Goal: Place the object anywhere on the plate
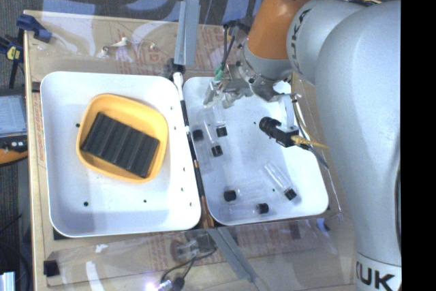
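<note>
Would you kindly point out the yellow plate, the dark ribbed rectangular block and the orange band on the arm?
yellow plate (pixel 155 120): camera view, on its bare rim at the upper right.
dark ribbed rectangular block (pixel 120 142): camera view, middle of its top face.
orange band (pixel 276 20): camera view, middle of the band above the wrist.

Wooden bench under two white bins

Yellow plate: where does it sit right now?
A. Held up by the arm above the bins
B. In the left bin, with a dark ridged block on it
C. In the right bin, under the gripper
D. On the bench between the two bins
B: the plate lies in the left bin with the dark ridged block on top; the gripper is over the right bin.
</note>
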`<move>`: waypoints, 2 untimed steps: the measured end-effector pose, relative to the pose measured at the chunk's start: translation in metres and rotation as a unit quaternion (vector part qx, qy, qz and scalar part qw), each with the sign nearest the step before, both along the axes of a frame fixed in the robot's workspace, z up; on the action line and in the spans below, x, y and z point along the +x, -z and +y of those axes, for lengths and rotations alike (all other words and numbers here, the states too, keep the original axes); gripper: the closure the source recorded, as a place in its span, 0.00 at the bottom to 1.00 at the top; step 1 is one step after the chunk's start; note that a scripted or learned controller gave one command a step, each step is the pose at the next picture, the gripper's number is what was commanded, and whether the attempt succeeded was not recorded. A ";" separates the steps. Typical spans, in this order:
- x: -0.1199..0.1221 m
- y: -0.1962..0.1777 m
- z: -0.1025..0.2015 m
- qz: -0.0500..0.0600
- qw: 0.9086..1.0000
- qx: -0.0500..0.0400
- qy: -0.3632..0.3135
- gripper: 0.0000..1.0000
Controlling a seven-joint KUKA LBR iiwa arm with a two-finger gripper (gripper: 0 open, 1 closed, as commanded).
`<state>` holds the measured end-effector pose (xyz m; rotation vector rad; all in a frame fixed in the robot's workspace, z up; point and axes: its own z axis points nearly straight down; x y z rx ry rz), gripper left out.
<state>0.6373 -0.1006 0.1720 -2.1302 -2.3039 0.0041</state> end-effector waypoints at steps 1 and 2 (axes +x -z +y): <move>-0.015 -0.019 0.062 0.000 0.996 0.000 -0.085 1.00; -0.065 -0.019 0.157 0.000 0.984 0.000 -0.177 1.00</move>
